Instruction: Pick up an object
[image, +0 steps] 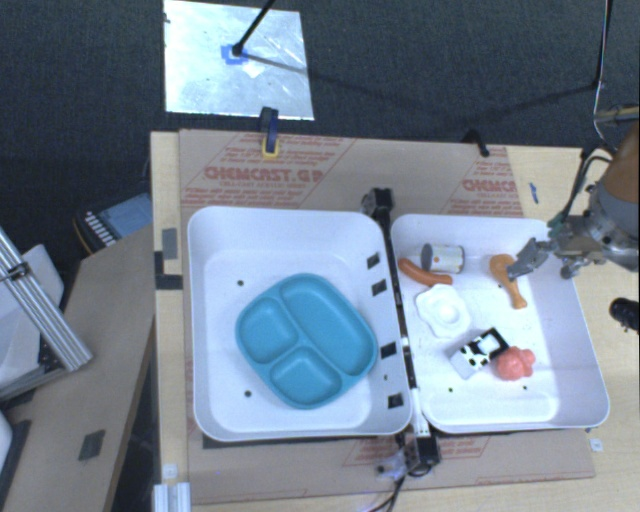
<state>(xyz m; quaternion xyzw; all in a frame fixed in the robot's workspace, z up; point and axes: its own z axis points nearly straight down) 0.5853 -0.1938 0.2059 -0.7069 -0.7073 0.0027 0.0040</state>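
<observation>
Claw hovers at right bin's far edge.

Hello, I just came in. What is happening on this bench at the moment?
A robot arm reaches in from the right over the right bin. Its gripper is low at the bin's upper right, close to an orange utensil, but nothing can be seen between its jaws. Also in that bin lie a small can, an orange sausage-like piece, a white fried-egg toy, a black-and-white block and a pink lump. The left bin holds a blue divided plate.
</observation>
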